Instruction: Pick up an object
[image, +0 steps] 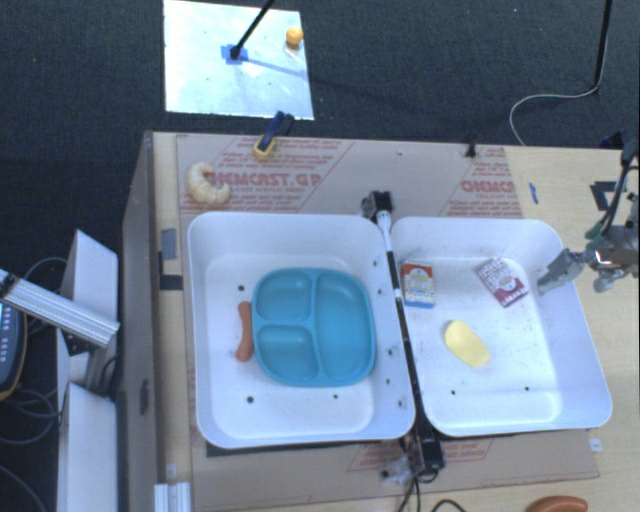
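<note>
The right bin (560, 405) holds three things. A small orange and white box (417, 283) lies at its left side, a red and white packet (501, 280) lies near the back, and a pale yellow lump (466, 343) rests in the middle. In the left bin (225, 400), an orange sausage (244, 331) lies beside a blue divided plate (313, 326). My gripper (572, 266) hangs over the right bin's right rim, to the right of the packet and apart from it. Nothing shows in its grasp.
On the cardboard behind the left bin lie a tan curled object (208, 183) and a yellow and blue tool (270, 135). A black clamp strip (392, 270) runs between the bins. An orange object (555, 503) sits at the bottom right edge.
</note>
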